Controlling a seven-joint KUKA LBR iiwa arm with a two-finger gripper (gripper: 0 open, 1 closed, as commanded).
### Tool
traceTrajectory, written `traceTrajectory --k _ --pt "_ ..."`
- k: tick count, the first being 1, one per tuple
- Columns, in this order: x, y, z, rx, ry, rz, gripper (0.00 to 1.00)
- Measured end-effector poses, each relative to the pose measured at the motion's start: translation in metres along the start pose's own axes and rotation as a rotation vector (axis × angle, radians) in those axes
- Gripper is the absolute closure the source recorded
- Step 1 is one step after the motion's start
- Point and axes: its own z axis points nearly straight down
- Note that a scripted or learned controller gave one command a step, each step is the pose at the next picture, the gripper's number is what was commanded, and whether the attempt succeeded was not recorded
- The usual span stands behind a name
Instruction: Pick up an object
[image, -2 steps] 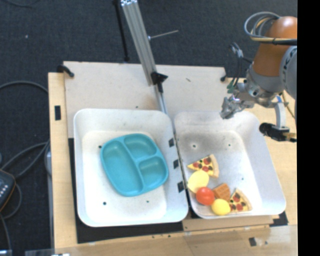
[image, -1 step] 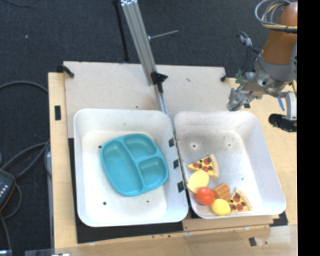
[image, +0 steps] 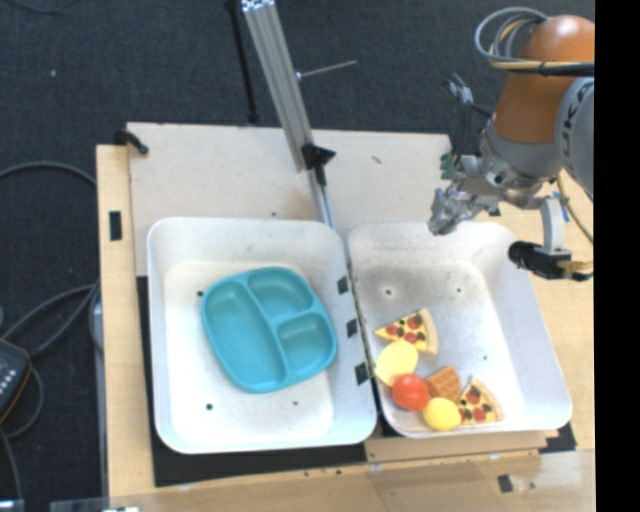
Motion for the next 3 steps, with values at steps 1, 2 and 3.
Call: traceTrajectory --k 1,2,3 --pt "0.060 -0.009 -0.006 -0.001 0.002 -0.003 1.00" --pt "0.102 -0.023 -0.001 0.000 0.001 -0.001 1.00" --pt "0.156 -0.032 0.011 0.001 0.001 -0.003 1.00"
